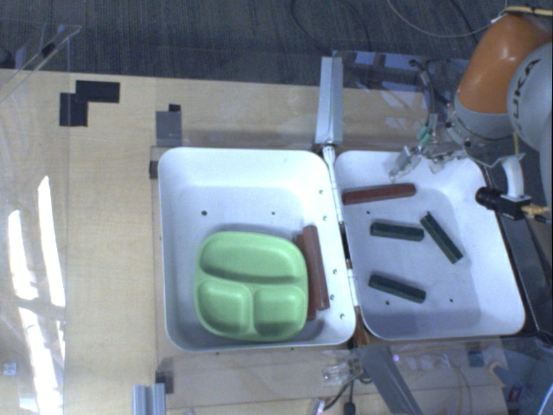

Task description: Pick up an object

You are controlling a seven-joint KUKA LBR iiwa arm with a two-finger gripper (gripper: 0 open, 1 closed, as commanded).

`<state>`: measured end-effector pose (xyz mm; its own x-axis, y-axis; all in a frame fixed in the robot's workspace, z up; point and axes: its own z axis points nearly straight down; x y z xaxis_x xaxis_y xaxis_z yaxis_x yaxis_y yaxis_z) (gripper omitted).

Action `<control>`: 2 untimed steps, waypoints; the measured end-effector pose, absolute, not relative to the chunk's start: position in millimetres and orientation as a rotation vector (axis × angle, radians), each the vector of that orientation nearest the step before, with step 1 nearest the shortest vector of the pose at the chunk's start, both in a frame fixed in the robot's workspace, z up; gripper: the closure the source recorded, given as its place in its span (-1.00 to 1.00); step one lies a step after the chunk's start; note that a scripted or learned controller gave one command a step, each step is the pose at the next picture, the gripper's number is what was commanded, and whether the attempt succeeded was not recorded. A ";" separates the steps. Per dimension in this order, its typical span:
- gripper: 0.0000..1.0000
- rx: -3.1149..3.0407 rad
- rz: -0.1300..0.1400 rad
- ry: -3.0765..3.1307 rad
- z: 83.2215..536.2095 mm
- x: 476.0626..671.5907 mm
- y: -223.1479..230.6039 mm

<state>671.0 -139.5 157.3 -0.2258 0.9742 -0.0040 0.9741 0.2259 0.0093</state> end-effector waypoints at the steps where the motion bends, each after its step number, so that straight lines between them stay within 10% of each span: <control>1: -1.00 1.666 0.003 2.655 109.7 670.8 -188.9; 2: -1.00 1.392 0.004 2.807 127.8 595.4 -205.2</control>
